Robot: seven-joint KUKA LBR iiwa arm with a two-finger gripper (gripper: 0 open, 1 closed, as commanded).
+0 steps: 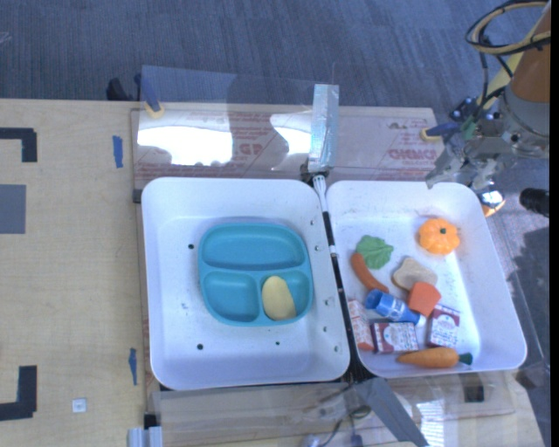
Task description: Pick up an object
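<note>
Objects for picking, among them an orange pumpkin [438, 236] and a carrot [430, 357], lie untouched in the right bin [498, 262], while the gripper [467, 166] hovers above that bin's far right corner, its grasp state indeterminate, so pickup remains undone.

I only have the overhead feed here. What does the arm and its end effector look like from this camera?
At the view's upper right, the arm shows an orange band on a grey body. Black and yellow cables loop above it. Below sits the end effector, a cluster of grey metal parts with small blue fittings and thin wires. Its details are too small and cluttered to read any markings.
</note>
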